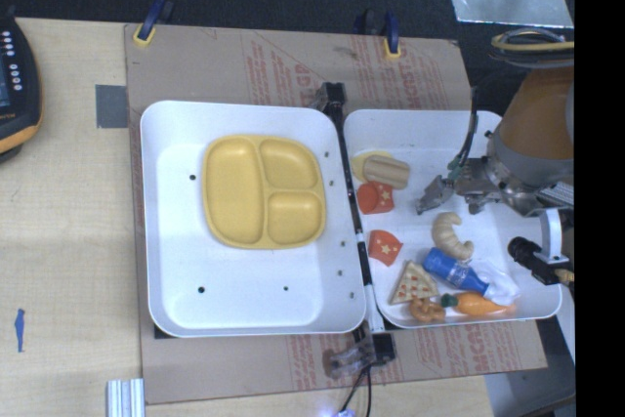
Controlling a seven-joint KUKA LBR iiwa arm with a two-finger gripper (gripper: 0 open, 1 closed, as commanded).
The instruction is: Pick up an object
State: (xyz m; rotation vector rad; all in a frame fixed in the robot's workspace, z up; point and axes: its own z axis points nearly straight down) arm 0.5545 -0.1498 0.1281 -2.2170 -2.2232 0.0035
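The bench [68,239] carries a brown cardboard sheet [293,63], clipped along its far edge, and on that sit the two white bins, touching along a middle seam. The left bin [166,298] holds one yellow divided plate [264,190], lying flat in the bin's far half, nearer the seam than the left wall. The right bin [410,120] holds all the small toy food. My arm comes in over its right wall, the orange band [537,117] above the wrist, and my pincer [437,198] hangs over the middle of that bin; its fingers look slightly parted and nothing sits between them. Against the far-left part of the bin, by the seam, lies a tan bread roll [383,170], and just on its near side a red tomato piece [375,198]. Nearer still along the seam is a red strawberry-like wedge [385,247]. Just below my pincer, apart from it, lies a curved cream croissant-like piece [451,233]. Along the near wall sit a blue bottle [453,270], a pizza slice [414,284] beside it, and an orange carrot [479,305] at the near-right corner.
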